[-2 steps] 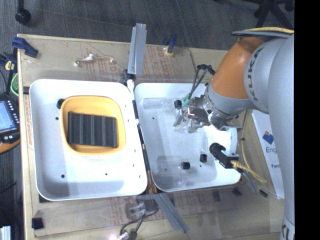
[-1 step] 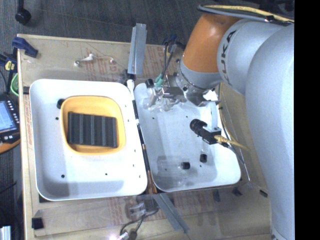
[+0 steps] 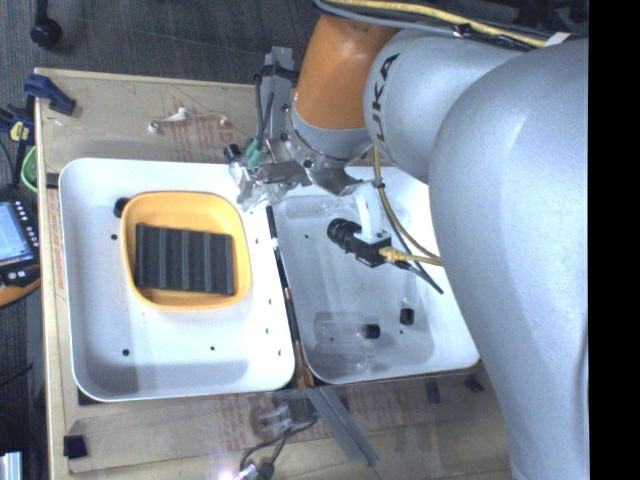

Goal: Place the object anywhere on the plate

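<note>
Claw (image 3: 252, 183) at bins' (image 3: 180, 378) shared top edge, near plate (image 3: 185, 208).

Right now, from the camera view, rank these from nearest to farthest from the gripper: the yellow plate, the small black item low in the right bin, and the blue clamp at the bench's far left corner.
1. Yellow plate, in the left bin, beside the gripper.
2. Small black item, low in the right bin.
3. Blue clamp, at the bench's upper left corner.

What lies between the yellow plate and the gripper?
In the camera view, bare white floor and the upper right rim of the left white bin separate the yellow plate with its dark ribbed insert from the gripper.
</note>
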Robot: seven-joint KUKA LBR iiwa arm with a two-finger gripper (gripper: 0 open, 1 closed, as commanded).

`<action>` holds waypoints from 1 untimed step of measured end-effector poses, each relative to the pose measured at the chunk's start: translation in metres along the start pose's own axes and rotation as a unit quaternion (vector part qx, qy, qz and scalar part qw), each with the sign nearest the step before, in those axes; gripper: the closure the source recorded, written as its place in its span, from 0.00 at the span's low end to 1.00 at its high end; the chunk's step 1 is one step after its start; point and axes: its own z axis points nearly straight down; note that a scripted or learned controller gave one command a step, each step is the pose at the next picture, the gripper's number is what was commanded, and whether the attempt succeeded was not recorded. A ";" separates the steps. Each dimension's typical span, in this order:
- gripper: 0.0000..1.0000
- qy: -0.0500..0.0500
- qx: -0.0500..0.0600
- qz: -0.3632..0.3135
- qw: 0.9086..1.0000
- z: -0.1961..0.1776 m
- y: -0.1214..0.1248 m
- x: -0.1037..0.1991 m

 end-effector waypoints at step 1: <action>0.00 0.000 0.000 0.000 1.000 0.000 0.000 0.000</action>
